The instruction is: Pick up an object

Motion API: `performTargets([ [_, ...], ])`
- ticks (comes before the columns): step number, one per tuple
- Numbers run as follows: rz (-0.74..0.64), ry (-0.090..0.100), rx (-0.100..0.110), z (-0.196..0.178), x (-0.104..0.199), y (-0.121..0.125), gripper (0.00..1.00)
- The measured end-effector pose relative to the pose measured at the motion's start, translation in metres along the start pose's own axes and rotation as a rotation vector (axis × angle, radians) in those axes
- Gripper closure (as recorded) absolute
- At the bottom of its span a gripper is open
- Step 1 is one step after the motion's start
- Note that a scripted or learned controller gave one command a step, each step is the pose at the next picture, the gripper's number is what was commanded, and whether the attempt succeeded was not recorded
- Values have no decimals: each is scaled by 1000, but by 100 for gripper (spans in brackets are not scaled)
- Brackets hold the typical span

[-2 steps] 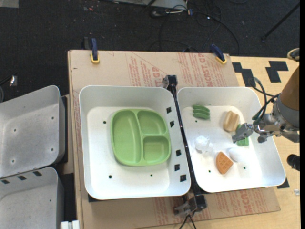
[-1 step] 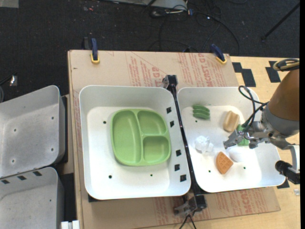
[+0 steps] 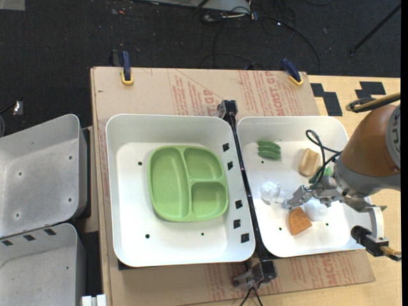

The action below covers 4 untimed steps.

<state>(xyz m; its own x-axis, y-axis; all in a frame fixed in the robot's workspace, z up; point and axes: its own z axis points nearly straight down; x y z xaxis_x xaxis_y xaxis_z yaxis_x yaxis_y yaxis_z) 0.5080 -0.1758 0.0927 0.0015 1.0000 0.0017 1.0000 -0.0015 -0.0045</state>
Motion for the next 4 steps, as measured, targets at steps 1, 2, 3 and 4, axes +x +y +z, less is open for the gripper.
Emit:
performTargets([
  [1, 0, -1, -4, 1, 0, 0, 0],
  [2, 1, -2, -5, -9, 0, 0, 100],
  [3, -2, -3, -9, -52, 0, -3, 100],
  [4, -4, -4, -11, -115, -5, -3, 100],
])
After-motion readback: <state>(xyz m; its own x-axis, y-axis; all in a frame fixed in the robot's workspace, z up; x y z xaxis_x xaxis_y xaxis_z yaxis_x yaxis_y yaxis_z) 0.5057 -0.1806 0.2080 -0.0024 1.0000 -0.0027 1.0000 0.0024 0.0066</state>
